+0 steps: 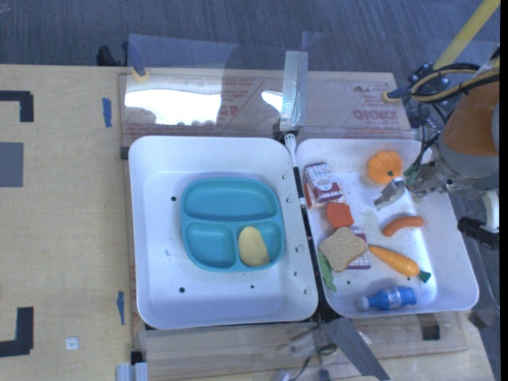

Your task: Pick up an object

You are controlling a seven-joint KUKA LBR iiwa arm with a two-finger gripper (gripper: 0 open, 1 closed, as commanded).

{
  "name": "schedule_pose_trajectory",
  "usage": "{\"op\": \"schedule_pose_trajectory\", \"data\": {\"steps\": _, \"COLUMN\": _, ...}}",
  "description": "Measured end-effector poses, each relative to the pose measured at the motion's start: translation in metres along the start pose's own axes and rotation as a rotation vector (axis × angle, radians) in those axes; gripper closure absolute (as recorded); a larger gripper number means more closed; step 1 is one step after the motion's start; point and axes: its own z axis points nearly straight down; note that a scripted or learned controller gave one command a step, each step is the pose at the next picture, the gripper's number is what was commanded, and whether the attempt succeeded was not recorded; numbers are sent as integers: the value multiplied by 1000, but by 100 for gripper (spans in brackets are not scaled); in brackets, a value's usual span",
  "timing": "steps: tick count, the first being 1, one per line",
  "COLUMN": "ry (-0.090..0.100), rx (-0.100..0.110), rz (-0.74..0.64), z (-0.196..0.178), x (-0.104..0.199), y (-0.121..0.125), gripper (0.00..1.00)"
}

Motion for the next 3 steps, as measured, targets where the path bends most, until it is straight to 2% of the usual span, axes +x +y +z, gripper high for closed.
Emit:
{"op": "schedule_pose_trajectory", "data": {"steps": 1, "ry": 12, "rx": -3, "rz": -155, "z": 9, "x": -6, "y": -31, "gripper": 0}}
{"op": "schedule_pose_trajectory", "data": {"steps": 2, "ry": 2, "rx": -7, "rz": -152, "z": -2, "x": -9, "y": -31, "gripper": 100}}
{"op": "schedule_pose_trajectory", "data": {"steps": 3, "ry": 2, "rx": 7, "rz": -360, "z": 12, "x": -2, "y": 40, "gripper": 100}}
